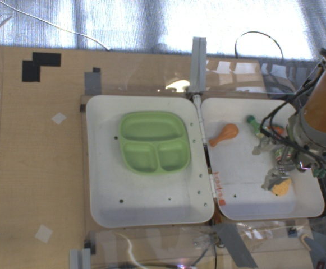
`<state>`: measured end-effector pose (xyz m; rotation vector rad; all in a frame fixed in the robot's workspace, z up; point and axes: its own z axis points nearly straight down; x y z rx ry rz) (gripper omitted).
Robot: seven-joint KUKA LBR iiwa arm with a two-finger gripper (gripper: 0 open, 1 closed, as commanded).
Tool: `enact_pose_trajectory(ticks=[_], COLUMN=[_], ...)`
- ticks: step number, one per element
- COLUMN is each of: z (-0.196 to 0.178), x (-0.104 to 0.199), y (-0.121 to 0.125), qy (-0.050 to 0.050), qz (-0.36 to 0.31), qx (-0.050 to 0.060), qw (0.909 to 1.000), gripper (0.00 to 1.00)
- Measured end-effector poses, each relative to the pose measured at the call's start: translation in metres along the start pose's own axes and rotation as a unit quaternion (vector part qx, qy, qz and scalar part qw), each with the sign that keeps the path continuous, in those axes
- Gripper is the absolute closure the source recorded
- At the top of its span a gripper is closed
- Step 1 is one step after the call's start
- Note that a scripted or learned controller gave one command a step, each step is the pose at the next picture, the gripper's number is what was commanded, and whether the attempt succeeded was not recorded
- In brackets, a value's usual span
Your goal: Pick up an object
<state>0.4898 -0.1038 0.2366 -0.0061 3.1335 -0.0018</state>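
Arm over the right bin point(247, 200), fingers undecidable.
The gripper point(279, 172) hangs above a small yellow-orange object point(281, 187) near the bin's near right corner; whether it is clenched cannot be told. An orange drumstick toy point(225, 134) lies left, with bare floor between.

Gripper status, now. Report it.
Gripper: low in the right bin, right beside a yellow object; open or shut cannot be told.

Right bin point(235, 203) centre open; orange drumstick point(224, 134) left, yellow piece point(281, 188) right.
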Motion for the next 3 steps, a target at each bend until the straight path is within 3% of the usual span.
enact_pose_trajectory(ticks=[1,2,3], z=[0.141,0.129,0.049], x=[-0.045,-0.048,-0.077], y=[-0.011,-0.01,0.079], qy=[-0.001,-0.005,-0.002], qz=[0.084,0.08,0.173], qx=[0.0,0.0,-0.002], qw=[0.9965,0.9968,0.9849], gripper=[0.0,1.0,1.0])
